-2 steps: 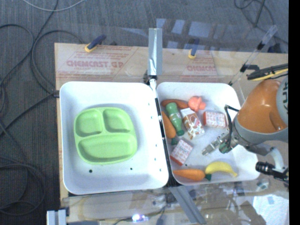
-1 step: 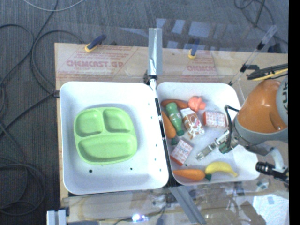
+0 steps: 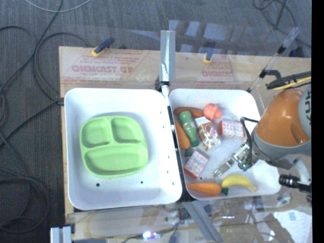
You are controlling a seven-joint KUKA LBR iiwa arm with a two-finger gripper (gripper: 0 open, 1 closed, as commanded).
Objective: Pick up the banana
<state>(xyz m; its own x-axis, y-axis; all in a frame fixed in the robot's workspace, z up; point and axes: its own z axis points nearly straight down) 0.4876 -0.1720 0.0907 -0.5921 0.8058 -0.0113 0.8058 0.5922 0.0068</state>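
The yellow banana lies at the front of the right bin, its dark tip pointing left toward a carrot. My gripper hangs low in that bin just above and to the left of the banana, angled down-left from the orange-banded wrist. The banana rests on the bin floor, apart from the gripper.
The right bin also holds a green bottle, a second carrot, a pink-orange toy and three small cartons. A green divided plate sits in the left bin.
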